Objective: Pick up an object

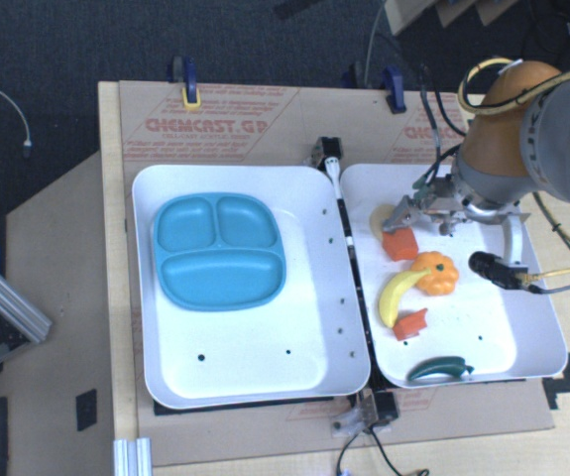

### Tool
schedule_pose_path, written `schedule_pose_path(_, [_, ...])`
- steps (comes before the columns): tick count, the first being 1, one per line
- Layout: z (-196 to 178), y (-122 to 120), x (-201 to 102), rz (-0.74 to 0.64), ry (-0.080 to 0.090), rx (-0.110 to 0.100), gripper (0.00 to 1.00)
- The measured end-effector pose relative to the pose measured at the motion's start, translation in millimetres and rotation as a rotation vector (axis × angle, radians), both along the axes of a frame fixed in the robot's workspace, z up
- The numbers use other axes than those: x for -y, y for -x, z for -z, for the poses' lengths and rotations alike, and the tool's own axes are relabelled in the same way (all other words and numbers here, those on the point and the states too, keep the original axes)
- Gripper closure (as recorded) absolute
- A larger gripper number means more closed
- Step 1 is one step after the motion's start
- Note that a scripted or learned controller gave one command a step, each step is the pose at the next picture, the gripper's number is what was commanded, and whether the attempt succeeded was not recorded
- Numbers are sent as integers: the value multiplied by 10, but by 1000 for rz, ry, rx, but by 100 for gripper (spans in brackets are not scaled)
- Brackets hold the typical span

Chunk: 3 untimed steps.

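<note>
The right bin [522,335] holds a red-orange block [399,244], an orange pumpkin-like toy [437,274], a yellow banana [398,297], a small red piece [410,322] and a dark green item [440,369] near the front rim. My gripper [405,216] hangs low over the back left of this bin, just above and behind the red-orange block. Nothing can be seen held in it. The grey arm with its orange band [503,127] reaches in from the upper right.
A blue divided plate [220,251] lies in the left bin [255,375]. A black divider [346,256] runs between the bins. Cables and a black connector [498,269] trail over the right bin's right side. Blue clamps [189,79] hold the board's far edge.
</note>
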<state>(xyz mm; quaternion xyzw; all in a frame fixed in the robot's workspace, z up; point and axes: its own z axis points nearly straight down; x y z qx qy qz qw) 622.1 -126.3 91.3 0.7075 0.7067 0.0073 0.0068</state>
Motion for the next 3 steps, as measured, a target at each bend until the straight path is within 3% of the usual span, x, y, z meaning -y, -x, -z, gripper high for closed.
schedule_pose_path(1, [-138,-17,4,-2,3,7,100])
schedule_pose_path(2, [-722,-99,77,-2,3,-13,100])
schedule_pose_path(3, [-1292,-19,120,0,3,-13,100])
